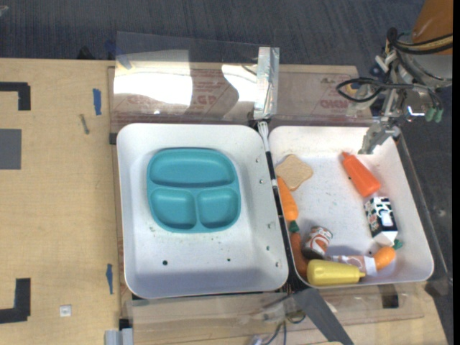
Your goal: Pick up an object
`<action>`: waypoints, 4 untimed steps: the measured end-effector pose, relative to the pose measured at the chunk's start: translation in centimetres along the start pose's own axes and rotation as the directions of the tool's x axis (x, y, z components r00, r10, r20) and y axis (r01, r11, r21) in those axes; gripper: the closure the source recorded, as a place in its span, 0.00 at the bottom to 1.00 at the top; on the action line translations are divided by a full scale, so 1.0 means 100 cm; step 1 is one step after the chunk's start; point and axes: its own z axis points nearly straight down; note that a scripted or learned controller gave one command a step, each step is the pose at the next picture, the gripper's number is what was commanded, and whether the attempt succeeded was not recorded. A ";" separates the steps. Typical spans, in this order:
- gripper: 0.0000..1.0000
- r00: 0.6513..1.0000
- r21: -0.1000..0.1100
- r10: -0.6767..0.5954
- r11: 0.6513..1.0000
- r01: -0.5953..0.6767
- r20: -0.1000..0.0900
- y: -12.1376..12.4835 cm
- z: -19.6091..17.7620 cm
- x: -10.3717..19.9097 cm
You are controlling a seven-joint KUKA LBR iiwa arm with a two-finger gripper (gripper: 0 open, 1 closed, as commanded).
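The right bin point(413, 192) holds several items: a slice of bread point(293, 169), an orange carrot point(287, 201) along its left wall, and an orange tube-like piece point(361, 175) lying at a slant near the top right. A black-and-white bottle point(379, 216), a small can point(318, 239), a yellow bottle point(334, 272) and a small orange piece point(386, 256) lie toward the front. My gripper point(375, 139) hangs over the bin's far right corner, just above and right of the orange piece, with nothing seen in it.
The left bin point(136, 250) holds a teal divided plate point(192, 187). A clear panel point(187, 85) and a metal post point(266, 81) stand behind the bins. Cables point(359, 88) trail beside the wrist at top right. Bare wooden bench point(50, 207) lies to the left.
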 end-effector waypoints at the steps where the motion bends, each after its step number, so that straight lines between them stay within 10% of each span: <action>1: 0.00 0.950 -0.007 -0.312 0.950 0.312 -0.008 -0.009 0.158 0.037; 2: 0.00 0.970 0.000 -0.242 0.970 0.242 0.001 -0.055 0.187 0.063; 3: 0.00 0.999 -0.001 0.037 0.999 -0.037 -0.005 -0.011 0.187 -0.010; 4: 0.00 1.000 0.000 -0.010 1.000 0.010 0.000 -0.026 0.187 0.022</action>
